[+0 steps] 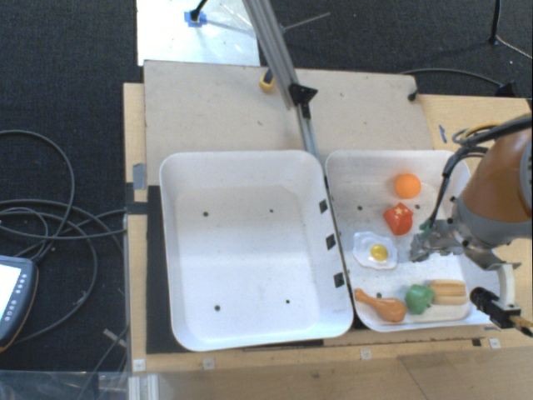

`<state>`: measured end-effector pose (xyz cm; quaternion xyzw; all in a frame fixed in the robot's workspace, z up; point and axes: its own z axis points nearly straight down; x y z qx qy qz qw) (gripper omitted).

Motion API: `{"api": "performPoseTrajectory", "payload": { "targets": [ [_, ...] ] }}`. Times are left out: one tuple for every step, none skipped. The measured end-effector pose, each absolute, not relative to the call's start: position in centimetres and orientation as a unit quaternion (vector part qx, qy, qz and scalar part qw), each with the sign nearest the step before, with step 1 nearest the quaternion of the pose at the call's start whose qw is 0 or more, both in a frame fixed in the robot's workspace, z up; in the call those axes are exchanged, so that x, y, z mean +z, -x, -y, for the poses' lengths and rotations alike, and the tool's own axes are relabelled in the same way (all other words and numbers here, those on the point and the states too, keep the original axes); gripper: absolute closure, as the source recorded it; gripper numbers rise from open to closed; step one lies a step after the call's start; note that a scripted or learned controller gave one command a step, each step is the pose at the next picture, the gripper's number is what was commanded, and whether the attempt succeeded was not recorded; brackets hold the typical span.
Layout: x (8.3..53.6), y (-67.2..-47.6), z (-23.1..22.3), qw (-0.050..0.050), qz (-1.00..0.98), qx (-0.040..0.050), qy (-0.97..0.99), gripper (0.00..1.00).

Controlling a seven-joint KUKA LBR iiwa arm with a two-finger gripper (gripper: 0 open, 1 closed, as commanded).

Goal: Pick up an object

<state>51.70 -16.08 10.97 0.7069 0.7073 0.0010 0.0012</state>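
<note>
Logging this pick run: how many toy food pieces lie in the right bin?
5: orange ball at the far side, red strawberry below it, fried egg toward the divider, then chicken drumstick, green vegetable and hot dog along the near wall. The arm may hide more.

Place: a robotics lab or test cell is suggested.
Bench: a plain board bench (250,107) is set on dark carpet (58,57), and two shallow white bins (179,182) are laid side by side on it.
Arm: an industrial robot arm (500,190) is mounted at the right.
Cabling: loose cables (50,215) are trailed over the floor.
Control: a handheld control pendant (12,294) is seen at the left edge.
Rigging: a metal pole (271,32) is fixed across the bench.
Props: toy foods (398,217) are laid in the right bin.
</note>
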Motion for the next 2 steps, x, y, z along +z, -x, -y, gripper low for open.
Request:
{"api": "performPoseTrajectory", "payload": {
  "targets": [
    [15.4,-51.5,15.8,0.002,-0.708,0.0014,-0.706,1.00],
    [21.8,-51.6,15.5,0.004,-0.709,0.0022,-0.705,1.00]
  ]
}}
